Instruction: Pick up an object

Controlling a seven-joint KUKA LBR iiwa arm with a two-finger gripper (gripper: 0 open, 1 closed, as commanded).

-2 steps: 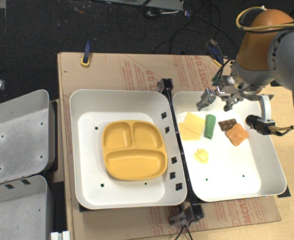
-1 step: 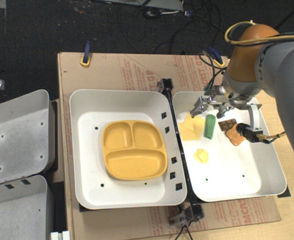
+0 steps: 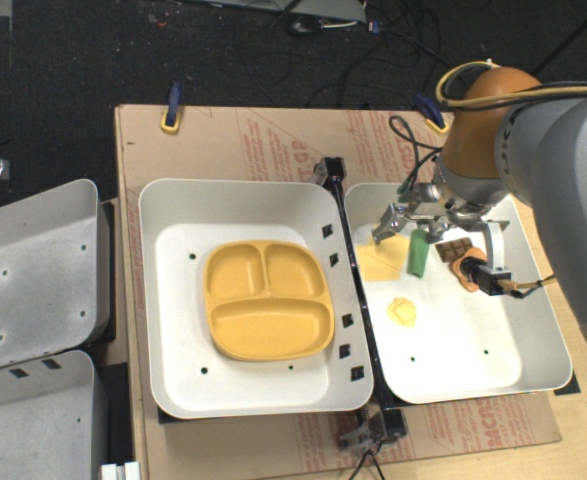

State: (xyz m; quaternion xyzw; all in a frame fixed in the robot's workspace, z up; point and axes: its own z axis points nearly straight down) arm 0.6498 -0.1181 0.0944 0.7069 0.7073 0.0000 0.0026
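On the brown cardboard-covered tabletop [image 3: 233, 133] two shallow white plastic bins sit side by side. The left bin [image 3: 163, 298] holds a yellow three-compartment plastic tray [image 3: 269, 300], lying flat near its middle. The right bin [image 3: 493, 358] holds a flat pale-yellow square piece [image 3: 376, 264] near its left wall, a small crumpled yellow lump [image 3: 403, 312] just below that, a small green upright block [image 3: 417, 255], and a brown-and-orange object [image 3: 467, 262] to the right of the block. The grey arm's hand [image 3: 414, 220] hangs over the upper part of the right bin, directly above the green block; its metal fingers [image 3: 387, 224] look spread apart, with nothing visibly between them.
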